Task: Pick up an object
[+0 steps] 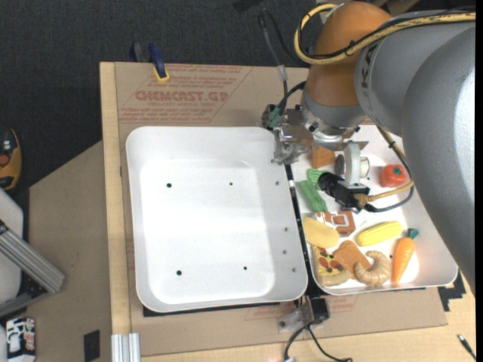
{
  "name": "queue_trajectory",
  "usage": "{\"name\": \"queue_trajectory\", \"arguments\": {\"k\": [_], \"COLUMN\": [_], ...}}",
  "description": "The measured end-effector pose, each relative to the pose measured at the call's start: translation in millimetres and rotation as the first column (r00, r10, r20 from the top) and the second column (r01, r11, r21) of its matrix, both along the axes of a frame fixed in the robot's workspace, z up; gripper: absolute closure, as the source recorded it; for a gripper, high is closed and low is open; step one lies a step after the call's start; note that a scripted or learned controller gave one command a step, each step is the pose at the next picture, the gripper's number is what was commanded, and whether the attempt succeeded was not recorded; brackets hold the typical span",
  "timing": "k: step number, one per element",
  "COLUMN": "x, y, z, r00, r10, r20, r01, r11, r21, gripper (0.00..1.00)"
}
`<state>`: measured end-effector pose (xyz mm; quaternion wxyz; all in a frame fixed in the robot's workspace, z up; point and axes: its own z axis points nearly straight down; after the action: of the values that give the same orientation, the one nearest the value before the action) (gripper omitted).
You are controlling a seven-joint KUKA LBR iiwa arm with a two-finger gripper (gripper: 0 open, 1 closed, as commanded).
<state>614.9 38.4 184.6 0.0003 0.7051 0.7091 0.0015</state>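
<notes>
My gripper [324,145] hangs over the far left corner of the right bin [445,274], under the grey wrist and orange band. Directly below it shows an orange-brown block [323,157], and I cannot tell whether they touch. A green toy [311,192] lies just nearer, along the bin's left wall. Further toys fill the bin: a red tomato [392,174], a yellow banana [377,233], an orange carrot [404,256], a pale yellow wedge [320,234], a brown waffle-like piece [339,221] and a tan croissant [373,270].
The left bin [151,157] sits beside the right one, their walls meeting near the gripper. Both rest on a brown cardboard sheet [189,89]. A blue and yellow clamp [158,64] grips the sheet's far edge. Grey metal framing [30,259] stands at the left.
</notes>
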Motion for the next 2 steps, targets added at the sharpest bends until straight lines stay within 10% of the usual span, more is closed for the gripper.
{"name": "queue_trajectory", "arguments": {"k": [1,2], "x": [-19,19], "y": [10,119], "z": [64,81], "r00": [1.0,1.0], "r10": [-0.003,0.005], "r20": [0.004,0.004], "r01": [0.003,-0.005], "r11": [1.0,1.0], "r21": [-0.001,0.003], "gripper": [1.0,1.0]}}
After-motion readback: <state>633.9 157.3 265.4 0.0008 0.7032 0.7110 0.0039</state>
